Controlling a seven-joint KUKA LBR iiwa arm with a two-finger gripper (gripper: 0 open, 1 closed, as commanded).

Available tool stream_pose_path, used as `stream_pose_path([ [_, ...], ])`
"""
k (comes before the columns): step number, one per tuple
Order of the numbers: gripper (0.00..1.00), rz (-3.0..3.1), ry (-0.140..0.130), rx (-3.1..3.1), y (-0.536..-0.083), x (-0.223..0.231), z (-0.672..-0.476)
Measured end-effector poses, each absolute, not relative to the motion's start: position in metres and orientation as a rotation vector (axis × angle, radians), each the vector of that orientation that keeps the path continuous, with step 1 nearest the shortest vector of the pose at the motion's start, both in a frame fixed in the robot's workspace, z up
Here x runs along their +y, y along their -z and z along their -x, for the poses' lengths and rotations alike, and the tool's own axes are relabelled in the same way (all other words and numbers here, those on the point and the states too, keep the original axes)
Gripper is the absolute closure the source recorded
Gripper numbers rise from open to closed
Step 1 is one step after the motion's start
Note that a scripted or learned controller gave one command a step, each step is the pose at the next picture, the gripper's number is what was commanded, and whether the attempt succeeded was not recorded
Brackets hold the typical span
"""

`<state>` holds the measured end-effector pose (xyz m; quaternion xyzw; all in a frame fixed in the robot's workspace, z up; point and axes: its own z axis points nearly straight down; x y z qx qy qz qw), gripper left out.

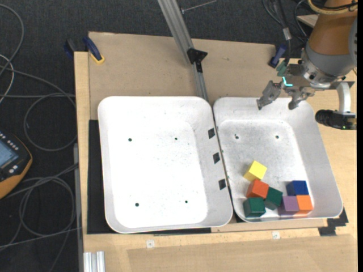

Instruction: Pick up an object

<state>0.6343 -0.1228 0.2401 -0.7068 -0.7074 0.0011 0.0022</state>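
Spread wide, the claw (282, 98) hangs over the far rim of the right bin (320, 152), its two dark fingers (266, 98) parted with nothing between them. It sits below the grey wrist and the orange band of the arm (332, 33), which enters from the upper right of the camera view.

All the blocks lie in the right bin, bunched in its near part and well apart from the claw. A yellow block (256, 170) lies farthest up the bin, tilted like a diamond. Just below it is an orange-red block (259, 188), touching a dark green block (274, 197) to its right. Another green block (254, 207) rests at the near wall, just under the orange-red one. To the right, a blue block (297, 187) sits above an orange block (304, 203), with a purple block (290, 204) just beside the orange one on its left.

The left bin (113, 152) stands side by side with the right one; three small black clips (215, 157) sit along the seam where they meet. Both bins rest on the wooden table (142, 61). A slanted grey metal rail (176, 21) crosses the table's far part, and a blue-and-yellow clamp (93, 50) grips its far left corner. Black cables (34, 112) loop over the dark floor at left.
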Motion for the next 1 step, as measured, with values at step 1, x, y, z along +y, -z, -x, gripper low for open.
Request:
stream_pose_path([
  [1,0.00,2.219,0.000,-2.222,-0.2423,-0.1229,-0.6350],
])
